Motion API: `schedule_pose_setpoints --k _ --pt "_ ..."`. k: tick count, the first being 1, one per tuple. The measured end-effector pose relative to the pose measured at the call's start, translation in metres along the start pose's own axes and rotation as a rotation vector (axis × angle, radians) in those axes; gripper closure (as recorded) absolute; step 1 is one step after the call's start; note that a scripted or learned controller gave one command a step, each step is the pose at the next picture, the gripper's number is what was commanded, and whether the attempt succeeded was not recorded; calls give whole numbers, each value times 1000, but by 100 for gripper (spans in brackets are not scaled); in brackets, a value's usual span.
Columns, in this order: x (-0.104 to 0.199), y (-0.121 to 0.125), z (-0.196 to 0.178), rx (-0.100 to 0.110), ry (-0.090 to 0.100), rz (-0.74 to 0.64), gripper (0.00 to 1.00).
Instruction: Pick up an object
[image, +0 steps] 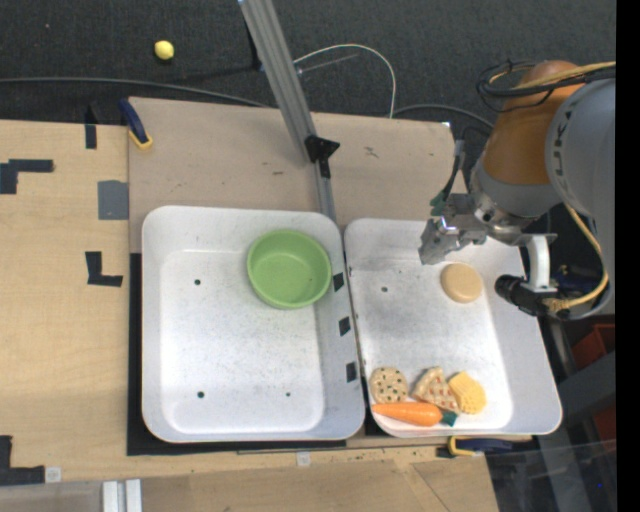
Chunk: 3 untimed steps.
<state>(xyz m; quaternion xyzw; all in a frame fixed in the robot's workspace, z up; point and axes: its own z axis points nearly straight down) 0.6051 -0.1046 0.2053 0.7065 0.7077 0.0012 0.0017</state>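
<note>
Grey arm (560, 130) reaching in from 3 o'clock over the right white bin (400, 320), gripper (441, 240) hanging near its 12 o'clock rim, finger state impossible to tell. Tan round bun-like piece (462, 282) lying just beside it at 5 o'clock, likeliest target. Risk: coming down off-centre, nudging the piece aside, closing on nothing.

Arm (560, 130) cut off by right and top frame edges. Claw (440, 243) seen from above; finger tips too blurred to read. Slanted metal pole (285, 80) runs off the top edge. Surface (60, 300) cut by left edge. Small yellow ball (164, 49), upper left, too small to identify.
</note>
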Motion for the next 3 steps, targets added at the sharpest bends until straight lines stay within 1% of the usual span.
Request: schedule_pose_setpoints --k 1,2,3 --pt "54 -19 -14 5 3 -5 100" --pt "116 -36 -14 7 3 -6 100" --pt "164 -60 -8 9 2 -5 100"
